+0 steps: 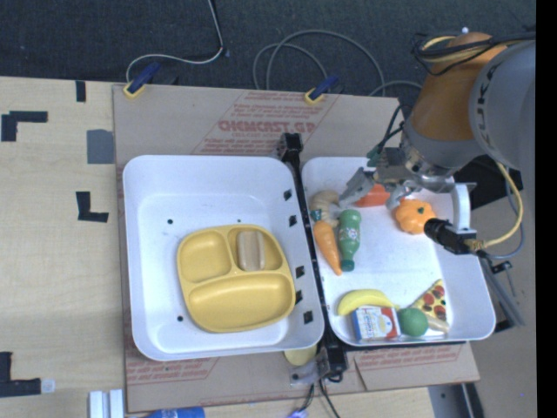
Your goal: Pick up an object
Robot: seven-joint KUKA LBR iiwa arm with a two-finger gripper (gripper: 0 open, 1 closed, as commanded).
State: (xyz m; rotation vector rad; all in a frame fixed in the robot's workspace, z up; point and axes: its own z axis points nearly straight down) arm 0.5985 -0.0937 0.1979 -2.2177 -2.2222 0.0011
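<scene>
Open white floor right of the green bottle (349, 239) in the right bin (484, 296), carrot (327, 245) crowding the bottle's left, banana (366, 300) and carton (375, 323) below, orange fruit (411, 215) upper right

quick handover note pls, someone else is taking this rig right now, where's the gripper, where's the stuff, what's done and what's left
Gripper: low over the far end of the right bin, near the carrot and green bottle; nothing seen between its fingers.
Right bin also has an orange fruit, banana, small carton, green ball and pizza slice.
Left bin: yellow divided tray with a tan piece in one compartment.
Done: nothing lifted.
Left: grasp one object and raise it.
</scene>
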